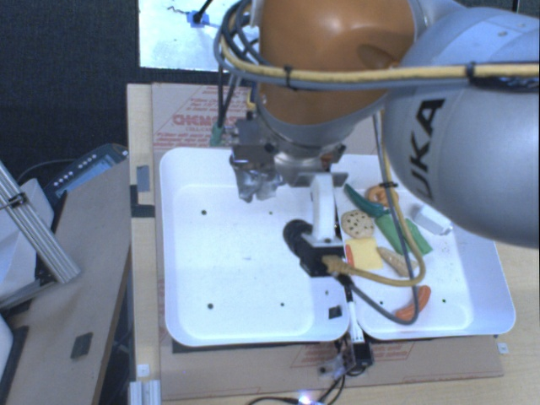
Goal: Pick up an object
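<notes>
Orange-banded arm [337, 40] is looming closest, hiding part of the bench. Gripper [256, 178] is hanging over the left bin [219, 268], at its far end. Grip state: cannot tell. Candidates for picking, cookie [357, 223], yellow block [364, 253] and green strips [384, 213], are lying in the right bin [472, 294], so the arm is likely needing a shift right. Arm lettering is reading "UKA". Cardboard [190, 121] is showing red "CHEM…".

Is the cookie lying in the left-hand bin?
No, the cookie lies in the right-hand bin, beside a yellow block.
</notes>
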Robot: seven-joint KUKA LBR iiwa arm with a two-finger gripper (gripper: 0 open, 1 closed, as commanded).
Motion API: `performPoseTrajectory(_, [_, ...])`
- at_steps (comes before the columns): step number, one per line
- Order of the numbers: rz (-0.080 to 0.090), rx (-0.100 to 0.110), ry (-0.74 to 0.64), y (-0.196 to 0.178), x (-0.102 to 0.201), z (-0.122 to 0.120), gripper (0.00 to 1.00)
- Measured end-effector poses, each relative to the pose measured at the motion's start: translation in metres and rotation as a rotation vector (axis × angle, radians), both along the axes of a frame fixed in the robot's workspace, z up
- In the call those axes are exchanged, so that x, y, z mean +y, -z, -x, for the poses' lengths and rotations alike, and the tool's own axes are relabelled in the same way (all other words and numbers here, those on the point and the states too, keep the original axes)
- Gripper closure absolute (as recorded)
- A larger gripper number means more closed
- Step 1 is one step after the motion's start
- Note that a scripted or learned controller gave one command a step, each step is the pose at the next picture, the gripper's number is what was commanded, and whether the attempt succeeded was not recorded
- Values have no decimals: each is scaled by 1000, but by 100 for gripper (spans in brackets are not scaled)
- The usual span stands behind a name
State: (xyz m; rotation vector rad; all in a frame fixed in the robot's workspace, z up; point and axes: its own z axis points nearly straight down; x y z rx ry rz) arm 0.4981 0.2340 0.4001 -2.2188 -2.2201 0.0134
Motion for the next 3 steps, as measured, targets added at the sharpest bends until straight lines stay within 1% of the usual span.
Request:
performPoseTrajectory(1, [-9, -18, -4, -93, 0, -4, 100])
performPoseTrajectory(2, [3, 7, -1, 68, 0, 14, 100])
performPoseTrajectory(3, [-2, -4, 1, 122, -17, -7, 100])
